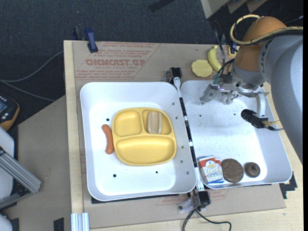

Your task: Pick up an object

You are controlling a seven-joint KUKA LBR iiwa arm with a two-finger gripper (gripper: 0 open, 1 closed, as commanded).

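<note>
1. Tool (220, 94): you see it at the far end of the right bin (269, 153), low over bare floor. Its fingers read as spread apart, with nothing between them.
2. Progress: judge the task as not yet done. No object is lifted; everything lies at rest. Approach, closing and lifting all remain.
3. Right bin, near edge, a row of three: carton (212, 170), then brown disc (233, 170) touching it, then doughnut (251, 168) just beside. All are well apart from the tool. The carton's long axis runs roughly front to back; the disc and doughnut are round and point no way.
4. Left bin (96, 172): yellow plate (143, 149) in the middle, long axis across the bin. A tan piece (154, 121) lies in its far right compartment, long axis front to back.
5. Sausage (108, 138): on the bin floor just beside the plate's left edge, long axis front to back, slightly curved.
6. Counter (120, 61), behind the right bin: banana (213, 57) and a yellow lump (201, 68), close together, outside both bins.
7. Nearest candidate: none lies under the tool; you would need to move it toward the near row.
</note>
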